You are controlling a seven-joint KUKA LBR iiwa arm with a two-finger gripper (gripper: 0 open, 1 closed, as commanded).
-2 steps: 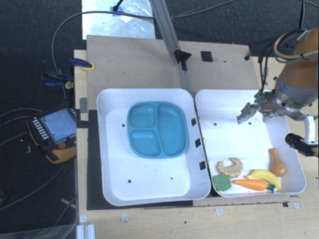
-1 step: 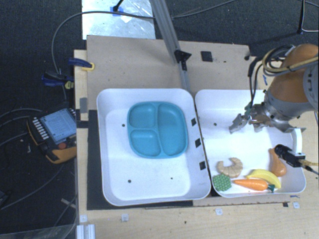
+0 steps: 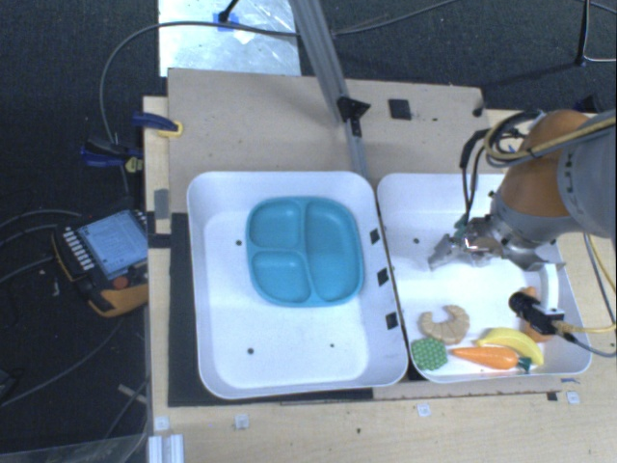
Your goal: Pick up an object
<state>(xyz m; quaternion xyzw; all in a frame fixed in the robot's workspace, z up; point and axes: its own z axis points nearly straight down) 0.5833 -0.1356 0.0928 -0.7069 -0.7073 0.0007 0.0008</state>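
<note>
The gripper (image 3: 445,254) is seen low in the right bin (image 3: 410,201); whether it is apart or together cannot be told. A croissant (image 3: 444,324), banana (image 3: 513,340), carrot (image 3: 485,357) and broccoli (image 3: 430,354) are gathered near the bin's front edge, apart from it. No writing can be read.

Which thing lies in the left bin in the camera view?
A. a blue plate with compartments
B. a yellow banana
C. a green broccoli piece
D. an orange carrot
A: the blue plate sits in the left bin, while the banana, carrot and broccoli all lie along the near edge of the right bin.
</note>
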